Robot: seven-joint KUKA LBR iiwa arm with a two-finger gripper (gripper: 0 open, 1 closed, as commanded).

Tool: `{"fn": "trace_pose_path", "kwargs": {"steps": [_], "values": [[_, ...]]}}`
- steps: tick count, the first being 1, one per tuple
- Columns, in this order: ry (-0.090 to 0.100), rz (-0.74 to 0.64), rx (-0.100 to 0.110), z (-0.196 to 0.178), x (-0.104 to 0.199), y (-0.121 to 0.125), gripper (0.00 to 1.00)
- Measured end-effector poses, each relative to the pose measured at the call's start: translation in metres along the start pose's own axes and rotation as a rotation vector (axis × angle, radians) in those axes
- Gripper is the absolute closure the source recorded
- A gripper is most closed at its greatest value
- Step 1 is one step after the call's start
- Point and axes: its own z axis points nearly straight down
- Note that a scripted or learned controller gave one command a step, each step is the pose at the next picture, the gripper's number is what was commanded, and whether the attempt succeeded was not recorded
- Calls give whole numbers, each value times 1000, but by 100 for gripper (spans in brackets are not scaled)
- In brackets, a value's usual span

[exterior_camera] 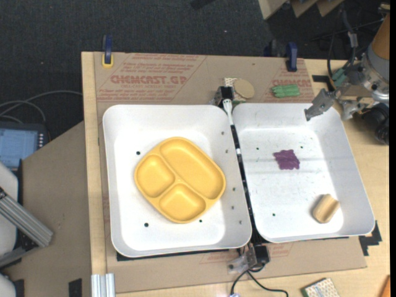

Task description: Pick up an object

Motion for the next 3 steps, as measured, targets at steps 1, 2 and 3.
{"fn": "trace_pose_path", "kwargs": {"steps": [1,2,3], "values": [[3,4,13,112,-21,-43,0],[1,-3,1,199,-6,8,0],[-1,0,-4,183,-8,8,100]]}}
